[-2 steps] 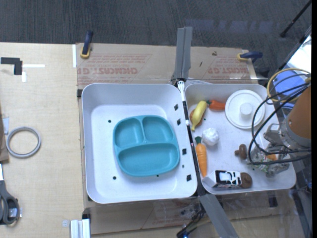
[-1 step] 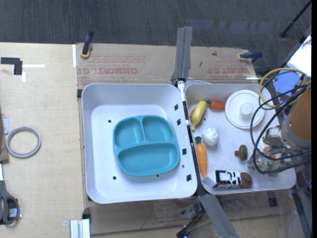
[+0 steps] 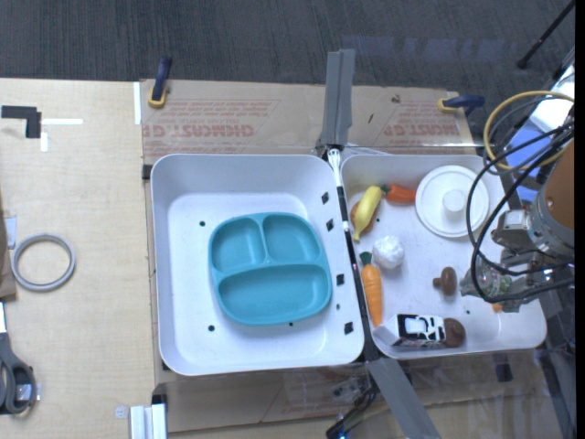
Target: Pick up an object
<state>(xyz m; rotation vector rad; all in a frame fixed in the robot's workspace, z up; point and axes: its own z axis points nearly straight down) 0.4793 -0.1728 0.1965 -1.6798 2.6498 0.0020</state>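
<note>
The right bin point(image 3: 416, 286) holds a yellow banana point(image 3: 366, 208), a small orange-red piece point(image 3: 399, 193), a white round lid point(image 3: 452, 200), a white crumpled ball point(image 3: 388, 251), a carrot point(image 3: 372, 293), a small brown piece point(image 3: 445, 281), a black-and-white box point(image 3: 420, 328) and a brown lump point(image 3: 453, 334). My gripper point(image 3: 492, 289) hangs over the bin's right side, wrapped in cables, just right of the small brown piece. Nothing shows between its fingers.
The left bin point(image 3: 183, 273) holds a blue divided plate point(image 3: 271, 268). A grey tape ring point(image 3: 40, 262) and scissors point(image 3: 16, 382) lie on the bench at far left. Clamps point(image 3: 161, 80) hold cardboard behind the bins.
</note>
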